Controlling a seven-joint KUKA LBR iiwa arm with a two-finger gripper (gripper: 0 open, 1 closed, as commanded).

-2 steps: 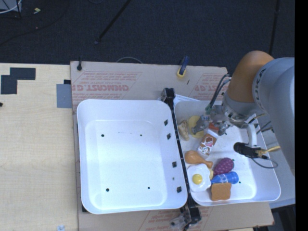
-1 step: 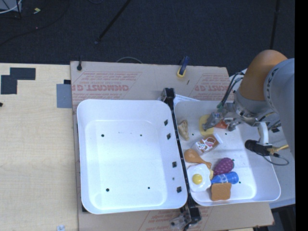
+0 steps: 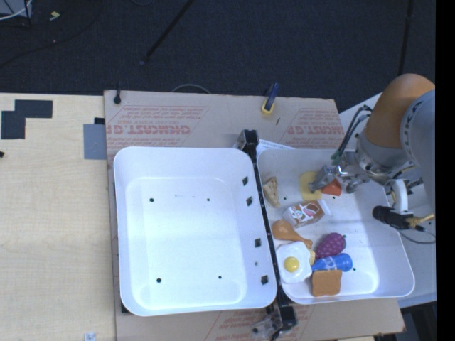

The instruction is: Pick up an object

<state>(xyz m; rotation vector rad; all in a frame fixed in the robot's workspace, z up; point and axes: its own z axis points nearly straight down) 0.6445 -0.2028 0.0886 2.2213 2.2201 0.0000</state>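
a yellow-and-blue clamp (image 3: pixel 269 100), it seems, grips the cardboard sheet (image 3: pixel 185 119).

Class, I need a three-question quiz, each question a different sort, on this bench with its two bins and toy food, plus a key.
1. True or false: the fried egg lies in the left bin.
2. Which toy touches the toast slice? A purple grapes; B blue toy; C bread piece.
3. Fill in: the pincer hovers above the ___ bin.

Key: 1 false, it lies in the right bin. 2 B. 3 right.
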